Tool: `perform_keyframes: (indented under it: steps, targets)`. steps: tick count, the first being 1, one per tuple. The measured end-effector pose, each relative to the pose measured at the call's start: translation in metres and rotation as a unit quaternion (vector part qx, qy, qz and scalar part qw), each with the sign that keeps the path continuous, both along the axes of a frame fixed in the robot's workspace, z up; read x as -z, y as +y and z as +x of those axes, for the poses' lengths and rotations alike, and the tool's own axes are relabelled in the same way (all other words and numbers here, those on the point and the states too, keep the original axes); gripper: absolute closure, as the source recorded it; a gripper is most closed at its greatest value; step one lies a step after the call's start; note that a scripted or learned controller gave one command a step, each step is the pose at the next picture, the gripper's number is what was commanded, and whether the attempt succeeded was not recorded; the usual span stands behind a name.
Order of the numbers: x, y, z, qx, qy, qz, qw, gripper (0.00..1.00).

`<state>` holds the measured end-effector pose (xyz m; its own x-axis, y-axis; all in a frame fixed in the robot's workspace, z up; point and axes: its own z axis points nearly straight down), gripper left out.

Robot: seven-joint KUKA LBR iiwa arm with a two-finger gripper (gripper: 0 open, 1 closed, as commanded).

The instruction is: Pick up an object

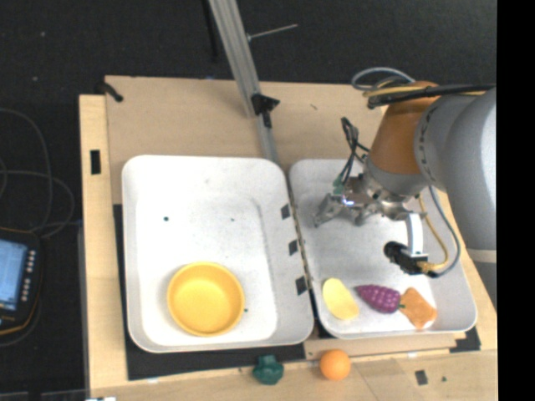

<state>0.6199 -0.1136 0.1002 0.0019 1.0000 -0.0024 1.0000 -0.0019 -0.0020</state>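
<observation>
The tool (pixel 334 210) hovers over the right bin (pixel 322 178), its state impossible to tell. At 6 o'clock, along the near rim, lie a yellow piece (pixel 340 299), purple grapes (pixel 378 297) and an orange piece (pixel 418 307); bare floor between.

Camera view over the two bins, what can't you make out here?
- Gripper: too small and blurred in the camera view to tell whether it is open or shut.
- Arm: cut off by the right edge.
- Green thing on the bench front: too small to identify.
- Purple item in the right bin: too blurred to name.
</observation>
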Motion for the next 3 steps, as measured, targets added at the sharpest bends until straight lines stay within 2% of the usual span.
perform_keyframes:
  steps: [1,3]
  targets:
    - [-0.012,0.0,0.001,0.002,-0.002,0.0006,1.0,1.0]
    - [-0.102,-0.008,0.01,-0.002,-0.004,0.0004,1.0,1.0]
